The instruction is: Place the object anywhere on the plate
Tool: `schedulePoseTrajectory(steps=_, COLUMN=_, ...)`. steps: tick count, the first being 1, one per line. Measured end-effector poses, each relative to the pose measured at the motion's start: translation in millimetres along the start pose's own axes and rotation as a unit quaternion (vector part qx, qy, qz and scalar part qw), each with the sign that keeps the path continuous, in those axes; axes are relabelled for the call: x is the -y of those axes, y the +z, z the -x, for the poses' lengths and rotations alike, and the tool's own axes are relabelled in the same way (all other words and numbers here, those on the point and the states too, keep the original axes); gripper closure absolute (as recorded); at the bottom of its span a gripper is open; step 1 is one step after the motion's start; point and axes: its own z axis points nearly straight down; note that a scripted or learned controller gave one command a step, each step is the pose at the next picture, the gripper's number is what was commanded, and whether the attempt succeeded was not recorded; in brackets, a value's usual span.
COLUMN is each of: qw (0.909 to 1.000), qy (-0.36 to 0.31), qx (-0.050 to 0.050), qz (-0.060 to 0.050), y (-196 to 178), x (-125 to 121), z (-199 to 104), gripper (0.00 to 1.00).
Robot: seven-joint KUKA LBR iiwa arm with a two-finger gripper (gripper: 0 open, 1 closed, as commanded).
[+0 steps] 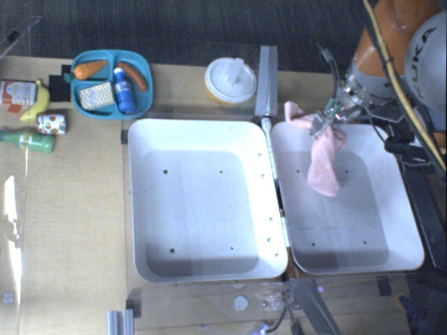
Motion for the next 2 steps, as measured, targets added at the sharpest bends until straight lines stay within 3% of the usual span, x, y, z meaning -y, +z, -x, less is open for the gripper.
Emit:
schedulePoseTrajectory(steps=1, qw=0.9796, qy=-0.201, qx=0.000, qz=0.001, y=6.7, x=-24.9, z=-41.3, gripper=1.00)
schedulePoseTrajectory(steps=2, qw=0.9201, qy=-0.392, qx=-0.001, qz=0.001, y=13.5, x=-44.9, z=-92.1, gripper=1.00)
